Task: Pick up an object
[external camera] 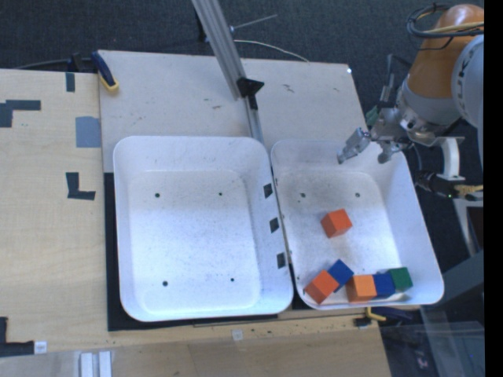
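From my remote station I see the arm [448,53] reaching in from the right, its orange band above the wrist. The gripper [368,149] hangs over the far right corner of the right bin [409,203]. Its 2 fingers [351,148] are spread apart, and there is nothing between them.

The objects to pick are all in the right bin. 1 orange cube [336,223] lies alone near the middle of the bin floor, a little tilted, well apart from the gripper. The other 5 blocks are grouped along the near edge of this bin: an orange-red cube [321,286] at the near left corner, a blue cube [341,272] touching it, then an orange cube [361,287], a blue block [383,284] and a green cube [401,278] in a row toward the right side. I cannot tell if the last 3 touch each other or only stand just beside each other.

The left bin [126,210] sits beside the right one, and between them I see small black clips [274,225]. A metal rail [224,42] runs at a slant from the top of the view down to the place where the bins meet. A blue and yellow clamp [104,71] rests at the far left corner of the bench [157,93].
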`<state>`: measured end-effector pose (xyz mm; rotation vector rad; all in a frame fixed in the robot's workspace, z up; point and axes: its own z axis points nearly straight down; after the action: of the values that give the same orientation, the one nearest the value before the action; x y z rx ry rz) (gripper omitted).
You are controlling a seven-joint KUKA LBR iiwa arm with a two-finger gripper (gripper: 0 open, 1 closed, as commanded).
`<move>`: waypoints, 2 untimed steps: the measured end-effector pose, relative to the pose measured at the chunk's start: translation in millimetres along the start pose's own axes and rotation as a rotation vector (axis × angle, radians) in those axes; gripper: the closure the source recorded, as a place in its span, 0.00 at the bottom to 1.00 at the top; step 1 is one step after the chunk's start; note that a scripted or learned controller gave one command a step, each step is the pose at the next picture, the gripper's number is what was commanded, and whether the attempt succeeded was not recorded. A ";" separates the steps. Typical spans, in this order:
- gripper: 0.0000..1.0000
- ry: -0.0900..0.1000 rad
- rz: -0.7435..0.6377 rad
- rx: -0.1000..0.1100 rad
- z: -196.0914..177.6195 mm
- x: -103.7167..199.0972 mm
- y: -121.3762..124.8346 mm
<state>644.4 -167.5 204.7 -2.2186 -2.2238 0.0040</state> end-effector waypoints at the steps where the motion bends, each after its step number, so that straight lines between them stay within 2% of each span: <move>1: 0.00 0.002 0.001 0.006 117.5 23.1 -21.4; 2: 0.00 0.004 -0.001 0.005 113.4 73.9 -88.0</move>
<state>555.9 -93.9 91.4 -2.2132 -2.2196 0.0050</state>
